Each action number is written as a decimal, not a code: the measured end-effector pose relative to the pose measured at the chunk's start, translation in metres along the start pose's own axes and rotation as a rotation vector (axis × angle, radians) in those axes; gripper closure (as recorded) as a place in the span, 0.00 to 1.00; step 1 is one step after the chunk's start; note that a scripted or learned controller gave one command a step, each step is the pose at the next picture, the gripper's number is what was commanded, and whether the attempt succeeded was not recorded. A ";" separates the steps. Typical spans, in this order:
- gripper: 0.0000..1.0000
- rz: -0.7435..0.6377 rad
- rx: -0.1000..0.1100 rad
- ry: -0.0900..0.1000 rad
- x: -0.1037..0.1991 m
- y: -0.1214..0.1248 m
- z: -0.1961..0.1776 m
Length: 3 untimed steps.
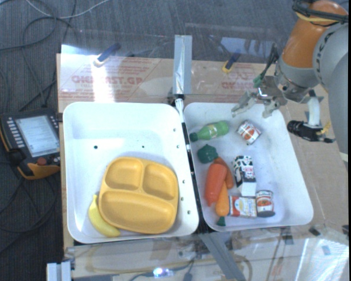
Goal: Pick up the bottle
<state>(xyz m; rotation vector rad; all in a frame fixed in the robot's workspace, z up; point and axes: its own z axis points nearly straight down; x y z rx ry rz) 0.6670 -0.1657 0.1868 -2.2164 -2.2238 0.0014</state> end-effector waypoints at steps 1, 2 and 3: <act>0.00 -0.612 0.005 -0.001 0.045 -0.002 0.092; 1.00 -0.612 0.002 -0.007 0.043 -0.002 0.081; 1.00 -0.194 -0.011 -0.006 0.061 0.005 0.095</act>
